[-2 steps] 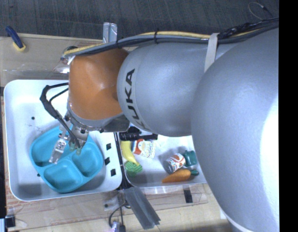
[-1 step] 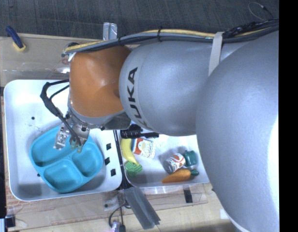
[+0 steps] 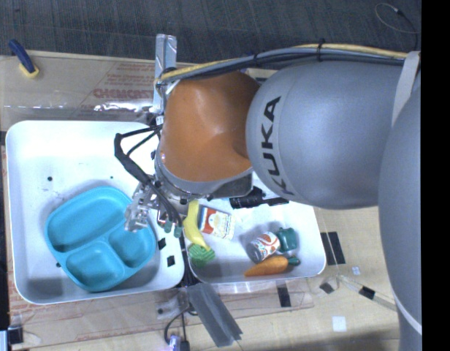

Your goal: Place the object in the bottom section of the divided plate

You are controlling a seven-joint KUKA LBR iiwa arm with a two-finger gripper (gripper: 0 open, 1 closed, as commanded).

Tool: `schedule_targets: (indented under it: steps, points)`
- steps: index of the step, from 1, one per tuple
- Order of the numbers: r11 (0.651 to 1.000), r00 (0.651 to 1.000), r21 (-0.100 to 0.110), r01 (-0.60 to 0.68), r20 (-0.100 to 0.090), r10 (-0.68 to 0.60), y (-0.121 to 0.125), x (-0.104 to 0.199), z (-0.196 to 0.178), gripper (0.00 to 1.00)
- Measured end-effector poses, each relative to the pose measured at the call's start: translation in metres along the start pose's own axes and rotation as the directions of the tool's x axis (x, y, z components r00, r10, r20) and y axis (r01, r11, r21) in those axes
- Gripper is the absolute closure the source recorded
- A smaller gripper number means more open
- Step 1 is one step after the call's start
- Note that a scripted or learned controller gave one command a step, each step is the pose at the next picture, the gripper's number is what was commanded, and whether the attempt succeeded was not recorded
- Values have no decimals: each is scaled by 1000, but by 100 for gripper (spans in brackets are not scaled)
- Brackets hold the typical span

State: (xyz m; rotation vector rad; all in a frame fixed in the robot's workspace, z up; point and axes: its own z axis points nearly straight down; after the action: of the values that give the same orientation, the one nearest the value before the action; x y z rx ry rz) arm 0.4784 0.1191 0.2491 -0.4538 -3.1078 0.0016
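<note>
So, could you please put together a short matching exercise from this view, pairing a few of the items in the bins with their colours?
Things:
1. divided plate
2. banana
3. carrot
4. arm band above the wrist

Colours:
A. yellow
B. brownish orange, large and rounded
C. light blue
D. bright orange, long and narrow

Pairs: 1-C, 2-A, 3-D, 4-B

The divided plate lies in the left bin; the banana and carrot lie in the right bin.
</note>
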Motion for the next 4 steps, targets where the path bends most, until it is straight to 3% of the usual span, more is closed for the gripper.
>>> schedule_targets:
  steps: [1,2,3,4]
  points:
    - [985,985,1,174,-2,-174,73,25,41,100]
    - [985,985,1,174,-2,-174,73,25,41,0]
    - [942,942,-1,337,3,-337,133,-100,11,0]
    - [940,940,-1,342,7,-342,135,-100,-1,100]
